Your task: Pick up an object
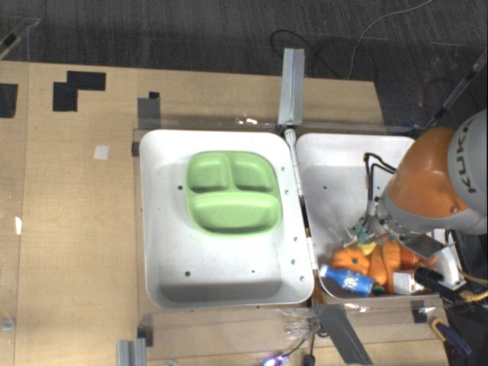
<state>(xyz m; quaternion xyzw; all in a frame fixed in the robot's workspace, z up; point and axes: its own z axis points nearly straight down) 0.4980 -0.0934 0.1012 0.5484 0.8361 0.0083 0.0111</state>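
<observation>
Two white bins side by side on the bench. Left bin [164,280] bearing a green sectioned plate [232,191], a little toward 12 o'clock of centre. Right bin [335,162] crowded at its 6 o'clock end — orange toys [371,259], a blue bottle [348,280] lying along the near wall, a white-capped item [402,283] just beside it at 3 o'clock. Arm [433,180] in from 3 o'clock, wrist low over that pile. Gripper [367,231] right above the orange toys, tip lost among them — cannot tell its opening or any hold.
</observation>
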